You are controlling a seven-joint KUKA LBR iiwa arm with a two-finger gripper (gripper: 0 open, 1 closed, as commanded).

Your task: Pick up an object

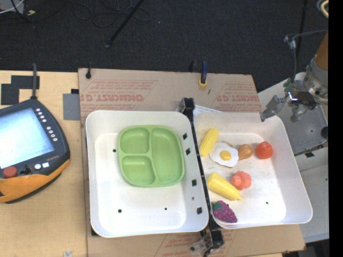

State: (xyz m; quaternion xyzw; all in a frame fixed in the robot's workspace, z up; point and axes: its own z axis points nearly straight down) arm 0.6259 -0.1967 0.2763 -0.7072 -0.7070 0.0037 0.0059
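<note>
Although nothing is yet between the fingers, the right-hand bin [293,197] offers plenty to choose from, all of it looking like light, hard plastic play food. Farthest from the fingers, at the bin's near edge, lies the purple grape bunch [225,212]: knobbly, so it should give the pads some purchase across its width. Next comes the yellow wedge [223,187], smooth and tapered, likely to squirt out unless taken across its thicker middle. Touching its end is the pink-red round fruit [242,180], small and slick, best pinched across its widest part. Closer to the fingers, the fried egg [224,156] lies flat; I judge it the hardest to lift, since little edge stands proud of the floor. Just beside it are the brown piece [245,151] and the red tomato [263,150], the latter nearest the fingers and standing apart enough for a clean pinch. The corn cob [208,142] leans toward the divider; a hold across its ribbed middle would suit.

The gripper [289,105] hangs outside the bin's far right corner, above the worktop edge, with the arm's orange band [321,52] rising behind it. Whether the fingers are spread or pressed together I cannot tell; the metalwork is too cluttered. The green divided plate [151,156] sits in the left bin [102,197], well apart from them.
</note>
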